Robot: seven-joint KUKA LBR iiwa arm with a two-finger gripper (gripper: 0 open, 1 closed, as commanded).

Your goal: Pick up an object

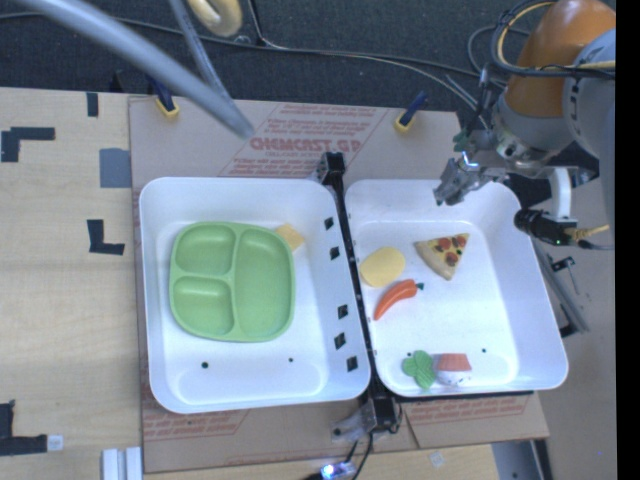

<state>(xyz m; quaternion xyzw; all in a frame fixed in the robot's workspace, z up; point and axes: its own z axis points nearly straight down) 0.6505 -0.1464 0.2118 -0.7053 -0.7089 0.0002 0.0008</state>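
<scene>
Positioned over the far right corner of the right bin point(520, 298), the claw point(452, 188) hangs at the end of the grey arm point(560, 78), which enters from the right with its orange band uppermost. Whether the claw is open or closed cannot be told at this angle; nothing is visible between its tips.

Items in the right bin, taken from the claw outward:
- A pizza slice point(443, 253) lies at about 6 o'clock from the claw, near it, flat on the bin floor.
- A round yellow piece point(382, 266) sits at about 8 o'clock from the claw, close to the divider between the bins.
- A carrot point(395, 298), orange with a green tip, lies just below the yellow piece, tilted, at about 7 o'clock from the claw.
- A green leafy piece point(420, 368) and a small red and white block point(453, 363) lie side by side near the front wall, at about 6 o'clock from the claw and well apart from it.

Left bin point(160, 268): a green divided plate point(232, 280) occupies its middle. A small yellow piece point(290, 236) rests at the plate's 2 o'clock corner, touching or just beside the rim.

Both bins stand on a brown cardboard sheet point(300, 138) on the bench. Yellow clamps point(165, 106) hold the sheet's far edge.
</scene>
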